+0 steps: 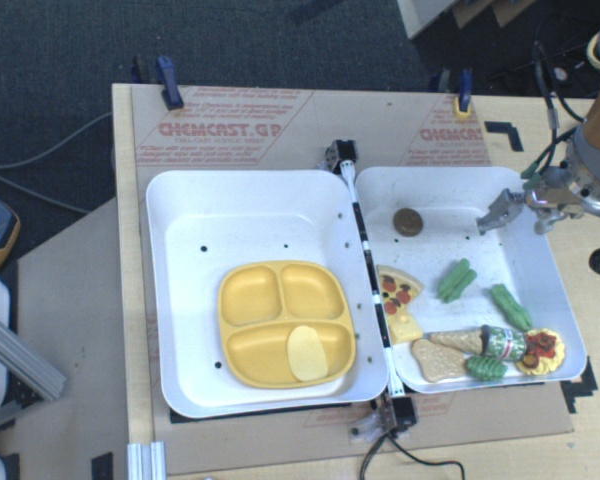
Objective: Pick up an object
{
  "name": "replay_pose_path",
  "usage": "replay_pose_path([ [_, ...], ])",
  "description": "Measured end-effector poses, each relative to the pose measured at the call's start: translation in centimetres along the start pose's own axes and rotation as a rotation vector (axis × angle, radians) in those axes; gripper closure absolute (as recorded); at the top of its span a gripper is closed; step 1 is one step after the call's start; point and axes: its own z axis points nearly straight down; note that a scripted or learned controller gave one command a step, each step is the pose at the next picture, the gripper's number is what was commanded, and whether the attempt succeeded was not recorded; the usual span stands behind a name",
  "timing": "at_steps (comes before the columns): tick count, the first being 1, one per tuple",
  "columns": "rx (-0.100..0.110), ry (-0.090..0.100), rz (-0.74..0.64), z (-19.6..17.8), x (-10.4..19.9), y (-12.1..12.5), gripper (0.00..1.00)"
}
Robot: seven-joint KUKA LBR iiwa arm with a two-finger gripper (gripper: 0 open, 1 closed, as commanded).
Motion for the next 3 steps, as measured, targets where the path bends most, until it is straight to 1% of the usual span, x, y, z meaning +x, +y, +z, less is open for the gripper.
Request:
replay_pose_path([
  [1,0.005,0.002,-0.003,13.5,3.7,-0.3,0.00],
  [2,-0.004,-0.002,0.000,11.8,3.5,-0.1,1.00],
  [3,-0.003,-0.001,0.001,11.9,3.5,-0.1,0.00],
])
